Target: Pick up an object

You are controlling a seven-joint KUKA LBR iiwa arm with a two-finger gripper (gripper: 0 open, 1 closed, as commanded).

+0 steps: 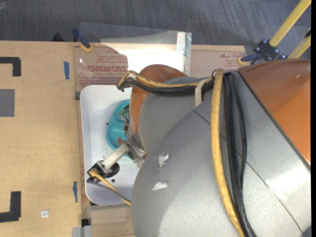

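From where I stand the gripper (132, 146) is nearly buried under the robot's own wrist. Just a bit of pale metal shows, low over the shallow white plastic bin (92, 132). Whether it is open or shut I cannot tell, and I see nothing held in it. That metal part sits right at the lower right edge of a rounded teal plastic object (116, 128), but the wrist blocks my view of whether the two touch.

The teal object lies on the bin floor, about midway along the visible part and away from the bin's left wall. Its right side is hidden under the arm. The white floor to its left and towards the near corner is bare.

Above the gripper, the orange band (154, 85) of the wrist curves over the bin's far end. Behind it the thick grey arm (197, 177) comes in from the right and slopes down towards the bin, covering most of the bench on that side. A bundle of yellow and black cables (218, 147) runs along its length, and a second orange section (289, 102) shows higher up at the right.

The bin is set in a tan cardboard-coloured bench top (39, 132) that carries small strips of blue tape (66, 69) and black corner marks (12, 66). A clear plastic sheet (138, 46) stands at the bin's far edge, with grey carpet (148, 4) beyond it.
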